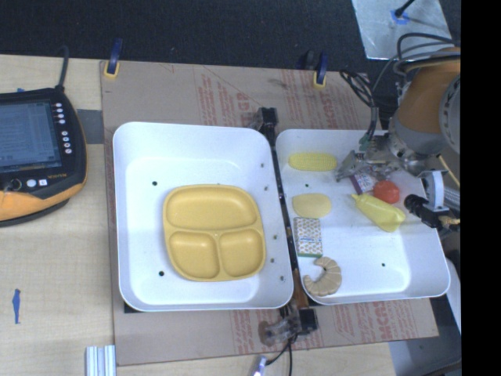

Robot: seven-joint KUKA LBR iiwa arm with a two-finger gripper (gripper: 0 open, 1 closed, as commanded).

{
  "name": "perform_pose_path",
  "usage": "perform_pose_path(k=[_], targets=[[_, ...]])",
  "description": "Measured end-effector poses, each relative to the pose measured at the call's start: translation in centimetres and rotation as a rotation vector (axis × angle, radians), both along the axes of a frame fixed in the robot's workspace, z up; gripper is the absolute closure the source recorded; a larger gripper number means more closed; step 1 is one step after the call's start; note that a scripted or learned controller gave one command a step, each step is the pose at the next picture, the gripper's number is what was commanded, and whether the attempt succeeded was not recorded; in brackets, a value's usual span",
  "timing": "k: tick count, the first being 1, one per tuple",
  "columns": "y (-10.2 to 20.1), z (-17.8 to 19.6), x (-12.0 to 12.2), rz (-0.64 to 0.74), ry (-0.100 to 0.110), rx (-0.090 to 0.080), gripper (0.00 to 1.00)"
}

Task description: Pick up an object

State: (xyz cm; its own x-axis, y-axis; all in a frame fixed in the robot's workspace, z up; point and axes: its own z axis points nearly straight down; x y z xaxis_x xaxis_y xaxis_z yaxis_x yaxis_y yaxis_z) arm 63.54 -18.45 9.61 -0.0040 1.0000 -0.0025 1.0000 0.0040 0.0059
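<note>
The jaws are seen lowered in the right bin, a small dark packet just beneath; their spread cannot be told.

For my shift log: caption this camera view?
End effector low over right bin near yellow bottle; divided yellow plate in left bin.

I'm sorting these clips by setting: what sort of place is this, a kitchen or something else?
Most likely a robot lab bench, not a kitchen. Two white bins sit on cardboard held by clamps, a robot arm reaches in, and a control tablet lies alongside. The food looks like toys.
</note>
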Motion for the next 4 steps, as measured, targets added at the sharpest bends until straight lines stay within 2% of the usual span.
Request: perform_pose_path(k=[1,2,3,4], targets=[[-1.8,0.0,-2.2,0.002,0.0,0.0,0.0],[-2.8,6.5,2.1,-0.001,0.006,0.002,0.0],[-0.1,0.0,-0.9,0.001,0.003,-0.002,0.0],[-1.0,-0.4,-4.4,0.001,0.009,0.0,0.0]])
